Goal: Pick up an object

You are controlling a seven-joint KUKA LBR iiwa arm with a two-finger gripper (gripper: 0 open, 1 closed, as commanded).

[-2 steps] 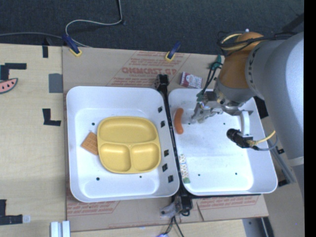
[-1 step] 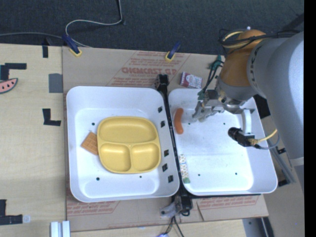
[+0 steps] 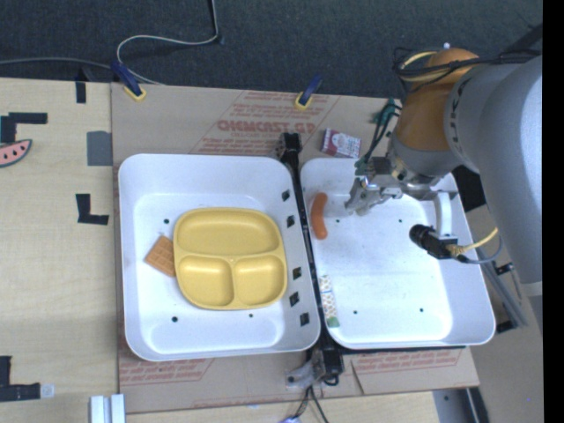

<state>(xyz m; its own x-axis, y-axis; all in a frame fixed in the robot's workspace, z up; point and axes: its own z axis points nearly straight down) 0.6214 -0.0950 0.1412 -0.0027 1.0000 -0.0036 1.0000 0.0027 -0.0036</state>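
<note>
My hand point(image 3: 363, 196) hangs over the right bin point(image 3: 397, 324), near its back-left corner; I cannot tell its opening from this angle. Target: the small orange carrot-like piece point(image 3: 319, 216), lying lengthwise against the bin's left wall, just beside my hand. Judged light, stiff, smooth, probably slippery. Best grip across its narrow middle, wall permitting.

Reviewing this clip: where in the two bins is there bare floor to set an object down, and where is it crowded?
Right bin: its lower half is bare, below the hand and right of the orange piece at the left wall. Left bin: the yellow divided tray and tan cracker crowd the middle; bare strips remain along the top and bottom.
</note>
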